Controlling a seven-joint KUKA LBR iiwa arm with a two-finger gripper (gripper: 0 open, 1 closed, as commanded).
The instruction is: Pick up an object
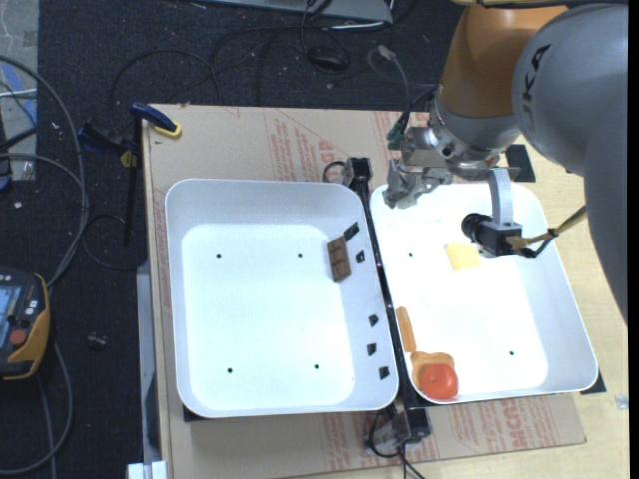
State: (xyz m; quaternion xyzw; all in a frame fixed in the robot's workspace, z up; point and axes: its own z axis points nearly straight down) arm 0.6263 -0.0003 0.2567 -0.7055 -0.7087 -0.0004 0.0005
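The tool (409, 190) hangs over the far-left corner of the right bin (559, 297); I cannot tell its state. Nothing lies under it, so a descent here would likely grab air. The yellow block (462, 257) sits nearby mid-bin, while the red ball (437, 379) hugs the near wall, risking a collision

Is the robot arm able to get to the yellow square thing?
Probably yes. The yellow square lies flat and alone on the right bin's floor, with nothing on top, and the end effector hangs over that same bin.
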